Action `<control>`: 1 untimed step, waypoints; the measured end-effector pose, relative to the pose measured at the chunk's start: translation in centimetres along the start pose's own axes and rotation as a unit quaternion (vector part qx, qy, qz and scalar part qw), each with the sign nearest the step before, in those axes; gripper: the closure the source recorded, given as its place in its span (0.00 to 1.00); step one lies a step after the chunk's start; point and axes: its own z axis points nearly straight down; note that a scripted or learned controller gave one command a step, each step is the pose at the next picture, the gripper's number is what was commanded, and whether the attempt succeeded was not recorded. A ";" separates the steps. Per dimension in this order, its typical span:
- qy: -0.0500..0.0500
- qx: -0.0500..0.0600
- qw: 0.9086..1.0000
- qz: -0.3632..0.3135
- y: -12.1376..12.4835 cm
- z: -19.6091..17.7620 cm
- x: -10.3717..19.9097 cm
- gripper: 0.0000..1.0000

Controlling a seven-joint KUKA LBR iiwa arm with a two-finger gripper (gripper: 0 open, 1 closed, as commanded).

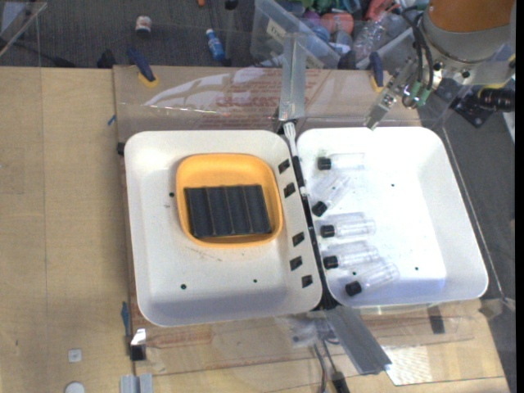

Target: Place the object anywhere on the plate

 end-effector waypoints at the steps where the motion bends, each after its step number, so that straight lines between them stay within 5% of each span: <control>1: -0.002 0.000 0.989 -0.145 -6.1 -6.7 -3.9 1.00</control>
